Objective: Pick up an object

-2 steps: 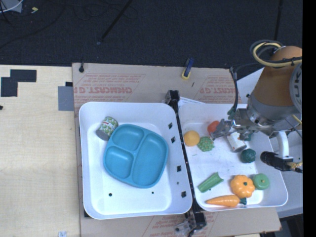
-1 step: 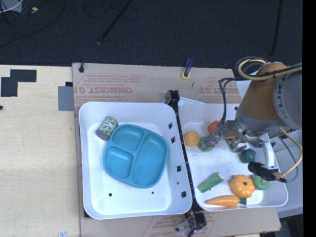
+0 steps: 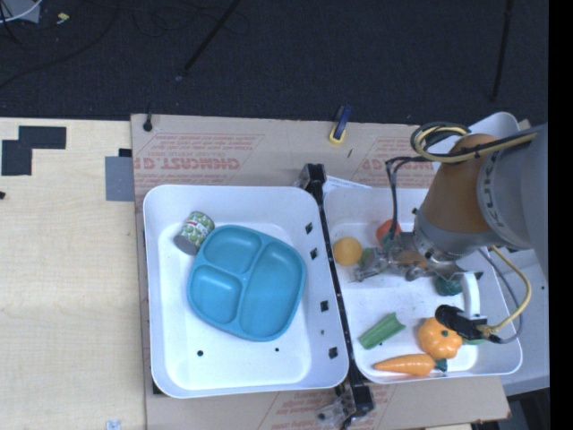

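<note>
1. Yellow ball (image 3: 346,251) lies in the right bin (image 3: 501,365), against its left wall, just beside the end effector (image 3: 372,265).
2. End effector: lowered into the right bin; whether it is released or clenched cannot be told.
3. Step in hand, as judged: approach, nothing grasped.
4. Next move calls for centring over the ball, then closing.
5. Farther out: green piece (image 3: 380,330), carrot (image 3: 405,363), orange pepper (image 3: 439,338); blue plate (image 3: 246,281) in the left bin (image 3: 166,348).
</note>
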Controlling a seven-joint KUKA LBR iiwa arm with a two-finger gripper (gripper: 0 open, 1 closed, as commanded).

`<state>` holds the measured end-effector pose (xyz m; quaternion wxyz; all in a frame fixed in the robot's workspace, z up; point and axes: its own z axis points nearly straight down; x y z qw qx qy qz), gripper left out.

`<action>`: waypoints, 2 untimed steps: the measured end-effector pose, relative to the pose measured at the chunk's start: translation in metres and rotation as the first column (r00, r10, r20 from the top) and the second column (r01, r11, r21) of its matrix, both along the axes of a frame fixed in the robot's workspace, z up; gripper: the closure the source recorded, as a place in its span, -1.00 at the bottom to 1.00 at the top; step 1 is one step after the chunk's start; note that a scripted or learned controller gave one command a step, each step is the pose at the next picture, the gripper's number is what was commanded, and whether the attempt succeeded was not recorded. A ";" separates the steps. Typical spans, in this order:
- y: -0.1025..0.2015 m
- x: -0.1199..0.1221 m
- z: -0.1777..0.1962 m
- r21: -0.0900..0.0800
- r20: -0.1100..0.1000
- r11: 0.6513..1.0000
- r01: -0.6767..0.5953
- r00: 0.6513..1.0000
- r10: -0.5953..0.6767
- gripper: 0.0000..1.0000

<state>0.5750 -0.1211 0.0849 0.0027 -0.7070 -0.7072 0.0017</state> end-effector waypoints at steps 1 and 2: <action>-0.001 0.000 0.012 0.001 0.000 1.000 0.004 1.000 -0.004 1.00; 0.000 -0.001 0.054 -0.001 0.006 1.000 0.002 1.000 -0.002 1.00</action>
